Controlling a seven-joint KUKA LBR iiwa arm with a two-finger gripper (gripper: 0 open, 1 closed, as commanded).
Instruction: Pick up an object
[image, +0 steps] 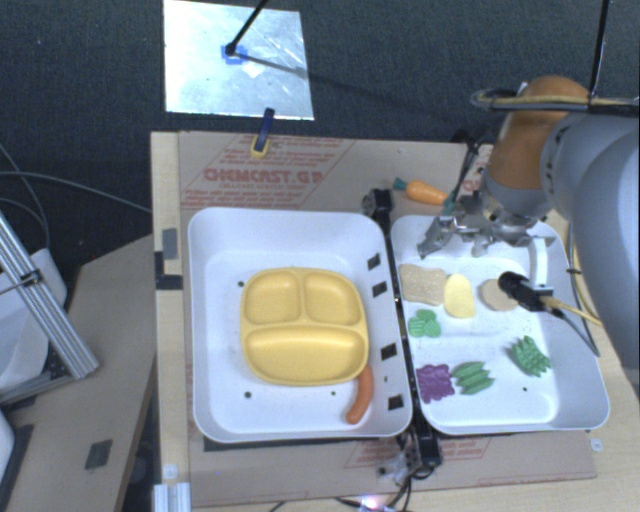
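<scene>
My gripper (455, 245) hangs over the far end of the right bin (575, 400), just above a slice of bread (423, 283). Its fingers stand open with nothing between them. Nearer the front from it lie a pale yellow piece (459, 296) and a tan round biscuit (493, 294). Further forward are a green leafy piece (424, 323), purple grapes (434, 381), a green pea pod (472, 376) and a green ridged piece (529, 355). An orange carrot (425, 191) lies on the bench beyond the bin.
The left bin (215, 300) holds a yellow divided plate (302, 325) and an orange sausage (360, 395) by its front right corner. A black divider (390, 300) runs between the bins. A blue and yellow tool (263, 133) lies on the cardboard behind.
</scene>
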